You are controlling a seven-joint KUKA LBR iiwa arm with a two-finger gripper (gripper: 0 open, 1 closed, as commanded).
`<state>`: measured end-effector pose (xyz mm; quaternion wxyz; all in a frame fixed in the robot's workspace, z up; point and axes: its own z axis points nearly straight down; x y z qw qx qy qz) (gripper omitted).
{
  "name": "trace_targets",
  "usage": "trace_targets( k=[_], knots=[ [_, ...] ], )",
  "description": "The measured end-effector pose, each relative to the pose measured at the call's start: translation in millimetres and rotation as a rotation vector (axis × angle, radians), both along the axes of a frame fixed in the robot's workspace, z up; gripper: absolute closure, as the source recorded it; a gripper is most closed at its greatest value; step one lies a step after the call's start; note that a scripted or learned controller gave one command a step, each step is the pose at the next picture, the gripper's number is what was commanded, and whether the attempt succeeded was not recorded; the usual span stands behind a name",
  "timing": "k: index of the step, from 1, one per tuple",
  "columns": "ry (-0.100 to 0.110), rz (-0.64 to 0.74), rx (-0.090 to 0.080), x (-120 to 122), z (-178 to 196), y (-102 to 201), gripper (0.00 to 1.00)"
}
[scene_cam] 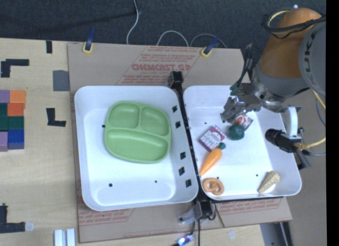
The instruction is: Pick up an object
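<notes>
Radish [239,126], red-and-white with a green end, lies in the right bin [275,165], toward that bin's far side. Hand [233,111] is low over the bin, just beside the radish on its far-left side and overlapping its top edge in the view; whether they touch cannot be told. Hand's fingers are dark and bunched against the wrist hardware, so open or closed cannot be told. Nothing is visibly between them.

Other contents of right bin, placed relative to the radish:
- pink packet [212,137], just to the left and slightly nearer the camera, tilted.
- carrot [212,160], nearer the camera than the packet, lying at a slant with its green top touching the packet's lower corner.
- pretzel [213,186], near the bin's front rim, just below the carrot's tip.
- corn [269,182], pale, in the front-right corner, well apart from the radish.

Left bin [90,181] holds a green plate [138,132] with three compartments, lying flat toward that bin's far half.

Arm [288,49] comes in from the right, orange band above the wrist.
</notes>
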<state>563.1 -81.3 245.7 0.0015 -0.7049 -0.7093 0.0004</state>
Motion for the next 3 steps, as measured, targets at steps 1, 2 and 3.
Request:
trace_targets(
  k=[1,2,3],
  knots=[
    [0.001,0.000,-0.001,-12,-14,51,1.00],
    [0.001,0.000,-0.001,-13,-24,96,1.00],
    [0.000,0.002,0.000,-21,-15,153,1.00]
  ],
)
